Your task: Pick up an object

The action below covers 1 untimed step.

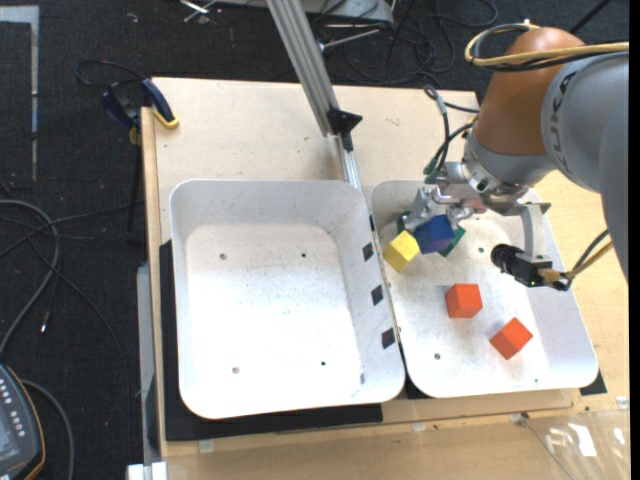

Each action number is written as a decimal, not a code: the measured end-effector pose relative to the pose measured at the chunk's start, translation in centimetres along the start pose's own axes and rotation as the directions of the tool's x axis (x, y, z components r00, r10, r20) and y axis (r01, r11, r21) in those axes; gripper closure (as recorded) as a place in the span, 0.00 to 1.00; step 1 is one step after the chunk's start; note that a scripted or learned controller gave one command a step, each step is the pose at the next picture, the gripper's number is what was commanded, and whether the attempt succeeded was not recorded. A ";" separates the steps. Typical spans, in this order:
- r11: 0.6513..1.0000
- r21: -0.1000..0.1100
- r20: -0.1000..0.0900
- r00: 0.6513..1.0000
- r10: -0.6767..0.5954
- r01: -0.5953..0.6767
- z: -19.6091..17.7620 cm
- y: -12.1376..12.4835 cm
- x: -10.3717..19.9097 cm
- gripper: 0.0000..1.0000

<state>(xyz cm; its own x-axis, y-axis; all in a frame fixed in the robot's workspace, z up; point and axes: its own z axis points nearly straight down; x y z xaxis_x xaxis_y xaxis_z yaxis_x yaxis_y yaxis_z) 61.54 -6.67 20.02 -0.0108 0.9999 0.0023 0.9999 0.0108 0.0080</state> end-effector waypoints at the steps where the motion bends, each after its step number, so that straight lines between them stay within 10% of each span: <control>1: 1.000 0.010 -0.001 1.000 0.001 -0.001 0.6 -0.4 7.9 1.00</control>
